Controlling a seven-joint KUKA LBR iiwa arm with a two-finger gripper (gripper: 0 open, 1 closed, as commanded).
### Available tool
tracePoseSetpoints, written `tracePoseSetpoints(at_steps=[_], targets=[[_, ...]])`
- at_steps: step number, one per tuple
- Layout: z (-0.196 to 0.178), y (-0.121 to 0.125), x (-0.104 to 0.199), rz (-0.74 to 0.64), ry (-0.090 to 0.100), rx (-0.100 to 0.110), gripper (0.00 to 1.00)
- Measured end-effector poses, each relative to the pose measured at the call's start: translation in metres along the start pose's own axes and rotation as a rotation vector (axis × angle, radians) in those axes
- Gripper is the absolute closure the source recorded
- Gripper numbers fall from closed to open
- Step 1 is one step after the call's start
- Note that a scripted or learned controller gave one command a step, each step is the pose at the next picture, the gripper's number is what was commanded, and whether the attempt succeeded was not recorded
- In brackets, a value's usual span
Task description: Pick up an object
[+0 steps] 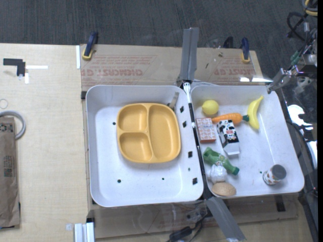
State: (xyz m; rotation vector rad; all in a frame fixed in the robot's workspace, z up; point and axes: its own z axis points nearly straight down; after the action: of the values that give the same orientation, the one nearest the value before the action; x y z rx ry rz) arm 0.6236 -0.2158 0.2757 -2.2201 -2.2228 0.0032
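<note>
Camera view: gripper state cannot be told from this view, so places are given from the side the arm enters on.

No object is lifted yet; all lie in the right-hand shallow white bin (291,135). The best pick is probably the small round tin can (275,174), nearest the arm's entry side, with bare floor all around it. Come straight down, centred, and close across its width (it may roll if nudged).

The curved yellow banana (255,112) is second choice, close to the bin's far wall.

Further from the arm, the orange carrot (227,118), black-and-white carton (229,134) and green plastic toy (220,160) crowd the centre divider, with little room there.

The yellow divided plate (149,133) lies farthest, in the left white bin (101,135).
</note>
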Motion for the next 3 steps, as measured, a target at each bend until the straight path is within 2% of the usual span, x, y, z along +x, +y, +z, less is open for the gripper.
tracePoseSetpoints(at_steps=[1, 2, 3], targets=[[0.119, 0.015, 0.010, -0.346, 0.000, -0.002, 0.00], [0.177, 0.021, 0.005, -0.336, -0.006, -0.014, 0.00], [0.178, 0.033, 0.048, -0.459, -0.006, -0.011, 0.00]])
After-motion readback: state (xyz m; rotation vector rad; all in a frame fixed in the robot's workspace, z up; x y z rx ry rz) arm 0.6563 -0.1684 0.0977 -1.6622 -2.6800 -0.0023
